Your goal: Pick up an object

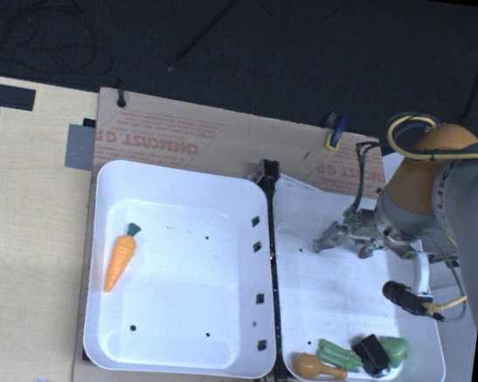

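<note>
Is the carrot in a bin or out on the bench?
In. The carrot lies flat inside the left bin, near its left wall.

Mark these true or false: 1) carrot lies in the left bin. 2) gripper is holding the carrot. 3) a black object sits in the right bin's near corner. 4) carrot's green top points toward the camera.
1) True: the carrot lies in the left bin.
2) False: the gripper is over the right bin, far from the carrot.
3) True: the black object sits there among the green items and an orange-tan piece.
4) False: the top points to the far side.
</note>
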{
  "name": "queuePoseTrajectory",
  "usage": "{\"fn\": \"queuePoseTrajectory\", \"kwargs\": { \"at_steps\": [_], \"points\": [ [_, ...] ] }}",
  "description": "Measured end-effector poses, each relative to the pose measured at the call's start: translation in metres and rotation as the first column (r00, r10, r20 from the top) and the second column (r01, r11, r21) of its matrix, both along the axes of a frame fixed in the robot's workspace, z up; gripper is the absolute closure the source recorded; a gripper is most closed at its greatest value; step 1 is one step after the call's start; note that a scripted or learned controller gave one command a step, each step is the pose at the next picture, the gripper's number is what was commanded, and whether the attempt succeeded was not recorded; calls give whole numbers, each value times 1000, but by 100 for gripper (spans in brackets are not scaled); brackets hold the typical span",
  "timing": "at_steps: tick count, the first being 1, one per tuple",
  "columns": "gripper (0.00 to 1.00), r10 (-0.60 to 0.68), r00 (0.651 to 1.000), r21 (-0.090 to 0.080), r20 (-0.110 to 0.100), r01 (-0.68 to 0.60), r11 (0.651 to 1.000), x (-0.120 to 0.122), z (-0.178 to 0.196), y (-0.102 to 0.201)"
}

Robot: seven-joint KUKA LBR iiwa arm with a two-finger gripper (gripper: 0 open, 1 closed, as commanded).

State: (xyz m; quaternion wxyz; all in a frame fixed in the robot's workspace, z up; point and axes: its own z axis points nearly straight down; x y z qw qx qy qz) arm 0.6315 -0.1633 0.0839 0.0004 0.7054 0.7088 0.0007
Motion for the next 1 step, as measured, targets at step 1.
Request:
{"fn": "queuePoseTrajectory", "kwargs": {
  "at_steps": [1],
  "points": [
    [0,2,1000,0,11,-2,1000,16,134,56]
  ]
}}
